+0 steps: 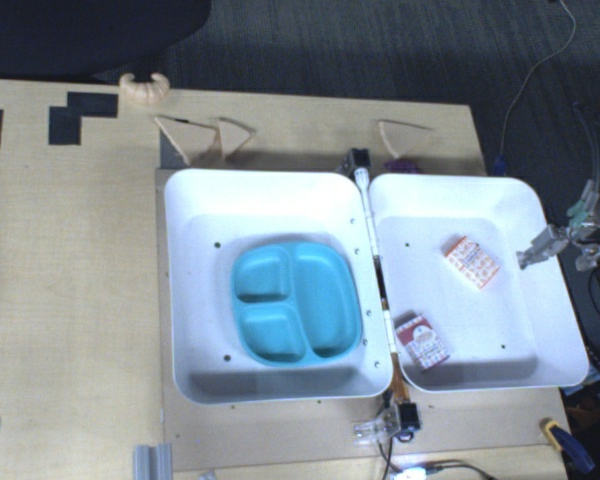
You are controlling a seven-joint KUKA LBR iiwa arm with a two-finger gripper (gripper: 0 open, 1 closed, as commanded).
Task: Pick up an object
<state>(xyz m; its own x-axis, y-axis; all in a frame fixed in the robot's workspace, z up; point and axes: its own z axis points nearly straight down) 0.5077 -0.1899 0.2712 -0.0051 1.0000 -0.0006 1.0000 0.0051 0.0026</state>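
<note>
Two small packets lie in the right bin [510, 203]. A red-and-white patterned packet [471, 262] rests near the bin's middle right, lying at a slant. A darker red packet with a white label [422, 341] sits near the front left corner. My gripper [558, 242] hangs at the bin's right rim, to the right of the patterned packet and apart from it. Nothing shows between its tips.
The left bin [195, 208] holds a blue divided plate [296, 303] with three compartments. A black divider strip [372, 238] runs between the bins. Cables and a small clip [395, 423] lie at the front of the wooden bench.
</note>
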